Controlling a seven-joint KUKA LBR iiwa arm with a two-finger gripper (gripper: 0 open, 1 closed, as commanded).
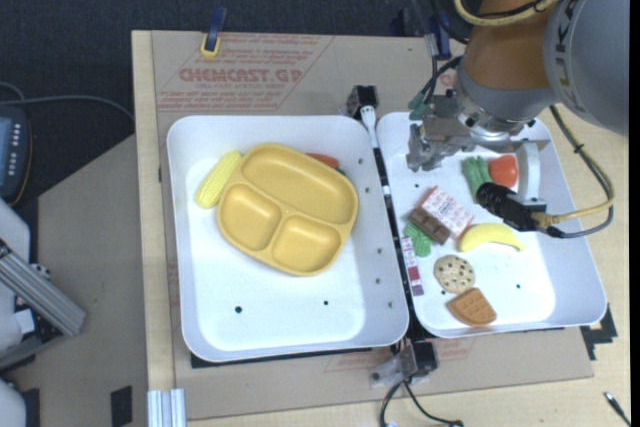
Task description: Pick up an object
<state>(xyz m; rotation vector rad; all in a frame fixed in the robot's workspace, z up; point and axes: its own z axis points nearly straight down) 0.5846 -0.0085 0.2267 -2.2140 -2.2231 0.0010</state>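
Note:
The gripper (425, 158) hangs over the upper left part of the right bin (560, 300), below the orange band of the arm. Just below it lies a pink and white wrapped snack (444, 210) with a dark brown bar (430, 227) beside it. A yellow banana (490, 237), a round cookie (454, 272) and an orange wedge-shaped piece (472, 307) lie lower in the same bin. A green piece (473, 173) and a red piece (503, 170) sit to the gripper's right. Nothing shows between the fingers.
The left bin (200, 295) bears a yellow divided tray (285, 207), a corn cob (217, 178) at its left and a red item (325, 159) peeking from behind it. A black cable connector (505, 203) hangs over the right bin. Black clips sit between the bins.

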